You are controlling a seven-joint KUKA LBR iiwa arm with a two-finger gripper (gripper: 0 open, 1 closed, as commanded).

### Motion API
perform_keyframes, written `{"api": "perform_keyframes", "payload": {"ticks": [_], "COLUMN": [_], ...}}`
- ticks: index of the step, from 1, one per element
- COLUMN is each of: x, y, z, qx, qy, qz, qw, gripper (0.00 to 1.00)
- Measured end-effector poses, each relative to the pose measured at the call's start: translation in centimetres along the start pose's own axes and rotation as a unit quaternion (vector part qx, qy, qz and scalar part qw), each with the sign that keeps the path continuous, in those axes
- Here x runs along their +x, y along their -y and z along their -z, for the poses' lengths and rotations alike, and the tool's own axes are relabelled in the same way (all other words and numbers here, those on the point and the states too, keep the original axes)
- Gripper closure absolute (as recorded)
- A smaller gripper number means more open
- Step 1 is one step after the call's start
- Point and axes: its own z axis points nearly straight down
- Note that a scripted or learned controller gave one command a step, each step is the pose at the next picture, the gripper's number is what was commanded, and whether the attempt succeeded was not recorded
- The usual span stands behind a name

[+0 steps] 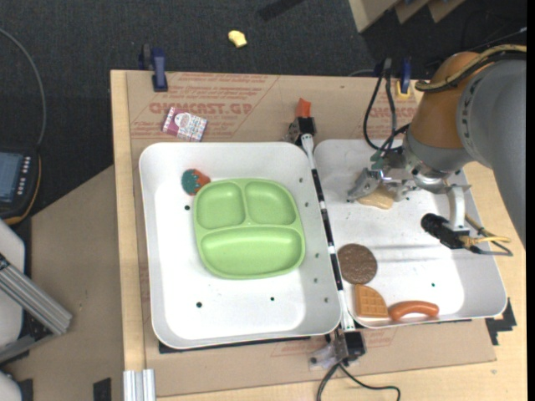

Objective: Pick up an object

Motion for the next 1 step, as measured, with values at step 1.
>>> {"api": "perform_keyframes", "payload": {"ticks": [1], "x": [0.40], "y": [-4.46], "z": [0.04], "qx": [-0.004], "qy": [0.002], "qz": [-0.001], "qw": [1.0000], "gripper": [0.00]}}
